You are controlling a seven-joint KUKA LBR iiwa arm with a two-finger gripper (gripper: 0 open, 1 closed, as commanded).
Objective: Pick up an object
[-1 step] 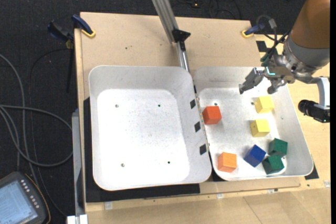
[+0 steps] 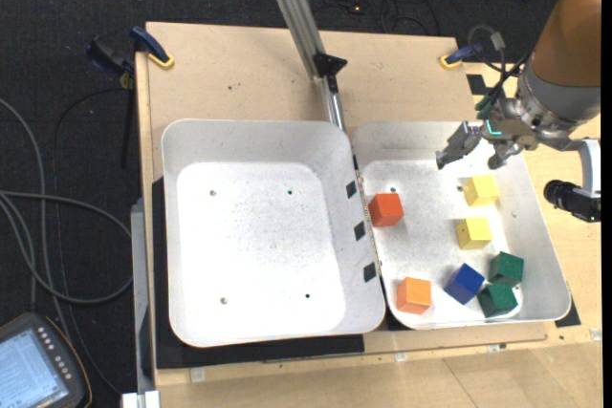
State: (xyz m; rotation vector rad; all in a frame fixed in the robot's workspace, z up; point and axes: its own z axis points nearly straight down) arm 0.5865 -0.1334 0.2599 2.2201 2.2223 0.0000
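Black floor surrounds the pale wooden desk (image 2: 249, 62) bearing two shallow white bins. Right bin (image 2: 421, 158) holds two yellow cubes (image 2: 480, 189), two orange, one blue and two green. Hand (image 2: 476, 144) hovers released above its upper part, just beside the upper yellow cube, grasping nothing.

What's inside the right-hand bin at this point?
The right bin holds seven blocks: two yellow, two orange, one blue, two green. The end effector hangs over its far edge, covering the floor beneath.
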